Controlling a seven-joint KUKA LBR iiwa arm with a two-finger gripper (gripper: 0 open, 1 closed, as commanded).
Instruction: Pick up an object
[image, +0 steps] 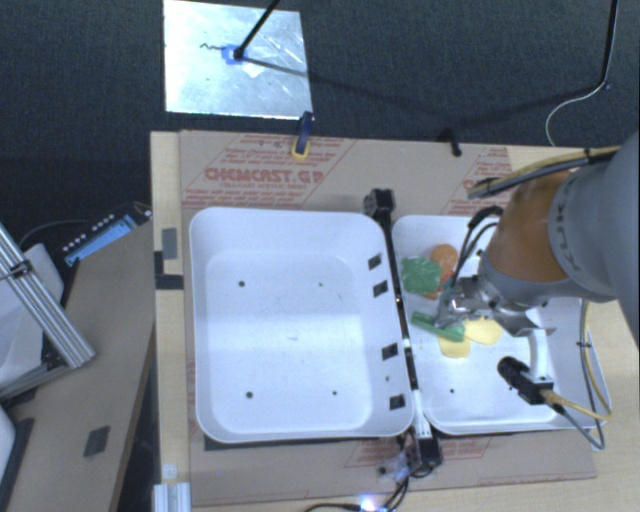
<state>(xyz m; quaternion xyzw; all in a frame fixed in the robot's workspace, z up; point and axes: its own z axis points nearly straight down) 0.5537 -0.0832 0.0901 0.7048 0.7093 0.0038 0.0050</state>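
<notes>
My gripper is down in the right bin, near its left side, with the grey arm and its orange band reaching in from the right. A thin green stick-like object lies right at the gripper's tip, and a yellow object sits just beside and below it. I cannot see whether either is between the fingers. Behind the gripper lie a crumpled green object and an orange object, partly hidden by the wrist.
The left bin stands beside the right one, with a black-clipped rim between them. Both rest on a cardboard sheet. A shiny foil sheet lies beyond the bench.
</notes>
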